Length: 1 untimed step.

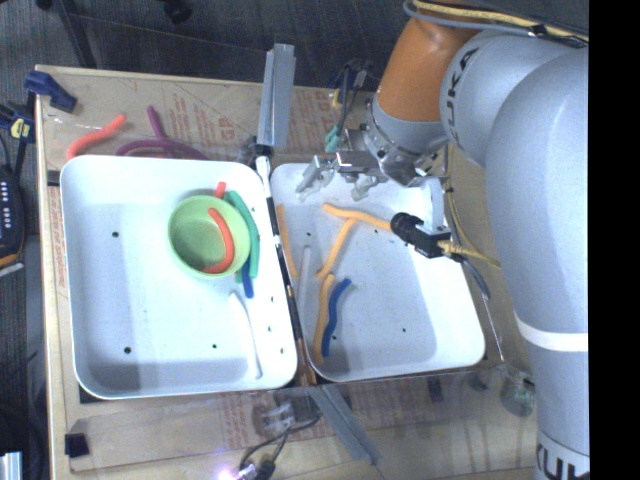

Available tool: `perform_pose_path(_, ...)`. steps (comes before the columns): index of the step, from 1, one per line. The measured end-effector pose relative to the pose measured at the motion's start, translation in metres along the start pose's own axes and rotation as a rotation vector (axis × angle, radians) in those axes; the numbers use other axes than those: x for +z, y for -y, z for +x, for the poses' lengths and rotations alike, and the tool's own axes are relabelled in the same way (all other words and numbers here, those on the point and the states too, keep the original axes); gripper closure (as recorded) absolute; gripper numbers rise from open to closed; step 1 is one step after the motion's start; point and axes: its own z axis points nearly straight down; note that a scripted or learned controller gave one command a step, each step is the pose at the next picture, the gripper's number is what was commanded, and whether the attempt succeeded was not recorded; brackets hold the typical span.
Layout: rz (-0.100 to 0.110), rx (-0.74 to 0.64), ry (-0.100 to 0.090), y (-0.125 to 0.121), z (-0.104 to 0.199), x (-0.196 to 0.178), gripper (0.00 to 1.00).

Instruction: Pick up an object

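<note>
My gripper (335, 176) hangs over the far edge of the right bin (440, 318), its two metal fingers spread apart with nothing between them. Just in front of it lies a forked orange strip (345, 230). Nearer the front of this bin are a second orange strip (324, 318) and a short blue piece (339, 300). The left bin (120, 308) holds a green bowl (200, 236) with a red curved piece (230, 246) in it, and a green strip (249, 234) and a blue piece (246, 284) beside it.
The arm's grey body fills the right side, and a black cable fitting (415, 233) hangs over the right bin. A metal bar (277, 88) stands behind the divide between the bins. An orange piece (95, 136) and a purple hose (150, 148) lie on the bench behind the left bin.
</note>
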Motion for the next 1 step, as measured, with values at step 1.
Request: perform_pose_path(1, -0.010, 0.016, 0.003, -0.0071, -0.0454, 0.1254, 0.00)
